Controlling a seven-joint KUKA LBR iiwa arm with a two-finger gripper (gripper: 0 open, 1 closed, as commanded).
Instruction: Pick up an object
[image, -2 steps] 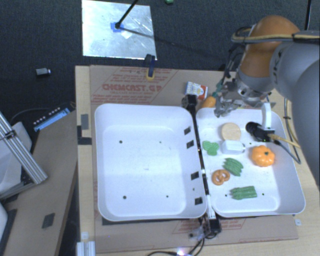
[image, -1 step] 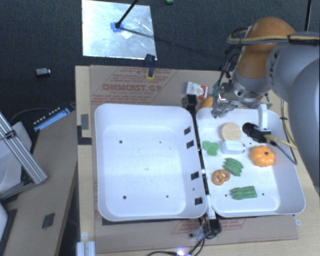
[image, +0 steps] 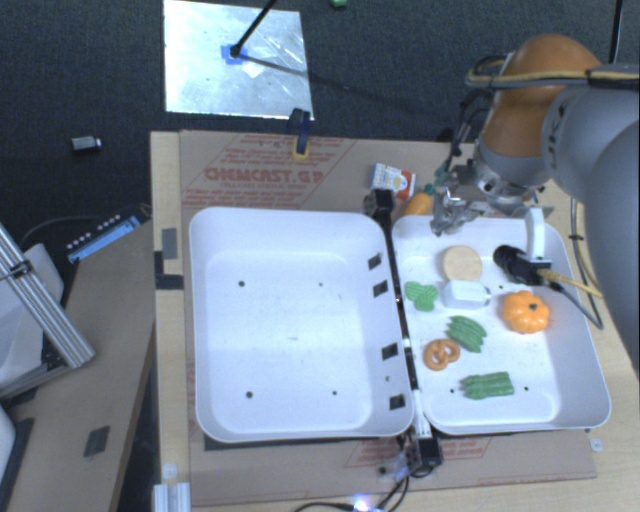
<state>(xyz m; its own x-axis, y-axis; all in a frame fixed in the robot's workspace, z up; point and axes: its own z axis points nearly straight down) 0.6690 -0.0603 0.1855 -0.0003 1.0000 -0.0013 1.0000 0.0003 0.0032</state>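
My gripper (image: 452, 214) hangs over the far left corner of the right bin (image: 580, 375). Just left of it lies an orange piece (image: 418, 204), close to the bin's rim. A round tan biscuit (image: 462, 263) lies a little in front of the gripper, with a white block (image: 466, 294) right below it. Nearby are a green broccoli piece (image: 421, 296), an orange pumpkin (image: 526, 311), a green pod (image: 466, 332), a brown pretzel (image: 441, 353) and a bunch of green beans (image: 487, 385). Nothing shows in the gripper's grasp.
The left bin (image: 215, 240) sits beside the right one, with a black hinged divider (image: 395, 300) between them. A small white and red carton (image: 392, 180) lies on the cardboard behind the bins. The arm's grey and orange bulk (image: 560, 100) looms over the right bin's far side.
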